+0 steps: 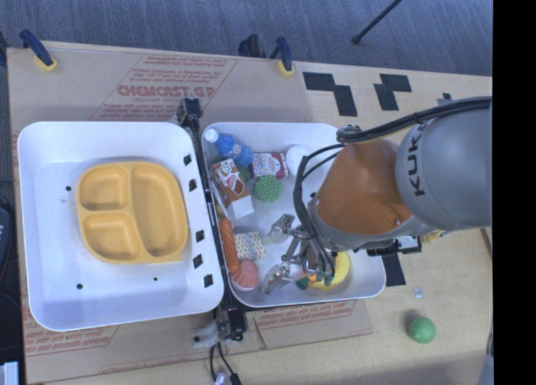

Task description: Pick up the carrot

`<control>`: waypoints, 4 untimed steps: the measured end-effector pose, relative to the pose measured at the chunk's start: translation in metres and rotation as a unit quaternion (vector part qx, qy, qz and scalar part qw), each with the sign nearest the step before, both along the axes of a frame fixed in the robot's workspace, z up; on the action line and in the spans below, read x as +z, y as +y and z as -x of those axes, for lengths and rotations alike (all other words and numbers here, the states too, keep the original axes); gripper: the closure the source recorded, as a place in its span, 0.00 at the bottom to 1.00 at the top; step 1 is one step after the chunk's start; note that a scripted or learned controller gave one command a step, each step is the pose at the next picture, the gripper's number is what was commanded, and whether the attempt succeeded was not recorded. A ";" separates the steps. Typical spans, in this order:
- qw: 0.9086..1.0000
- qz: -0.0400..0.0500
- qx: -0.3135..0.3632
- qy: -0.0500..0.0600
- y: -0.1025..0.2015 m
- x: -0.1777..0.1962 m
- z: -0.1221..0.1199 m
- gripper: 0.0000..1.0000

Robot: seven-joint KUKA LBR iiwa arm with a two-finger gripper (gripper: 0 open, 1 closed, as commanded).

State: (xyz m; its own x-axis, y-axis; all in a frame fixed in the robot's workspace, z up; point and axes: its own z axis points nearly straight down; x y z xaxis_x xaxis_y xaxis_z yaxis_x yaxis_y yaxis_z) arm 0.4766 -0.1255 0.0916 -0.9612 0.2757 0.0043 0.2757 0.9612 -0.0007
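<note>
The carrot (pixel 227 243) lies along the right bin's (pixel 368 287) left wall, its long axis running up and down the view, to the left of the gripper (pixel 293 268). The fingers are spread with nothing between them. A patterned block (pixel 249 246) and a pink disc (pixel 246 274) lie between, and a banana (pixel 335 273) sits under the wrist.

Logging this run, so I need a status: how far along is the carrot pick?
Done: the arm has reached into the right bin. In hand: nothing that I can confirm; the gripper sits low near the banana, among the clutter. Left: the whole pick. The carrot lies against the bin's left wall, apart from the gripper, so the gripper must move left to it, grasp and lift.
</note>
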 end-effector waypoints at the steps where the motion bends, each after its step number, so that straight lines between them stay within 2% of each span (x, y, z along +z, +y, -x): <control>1: 0.998 0.006 0.055 -0.002 0.022 0.000 0.000 0.00; 2: 0.983 0.000 0.186 -0.002 -0.034 0.000 0.000 0.00; 3: 0.970 0.002 0.242 0.000 0.001 0.000 -0.004 0.00; 4: 0.970 0.002 0.242 0.000 0.001 0.000 -0.004 0.00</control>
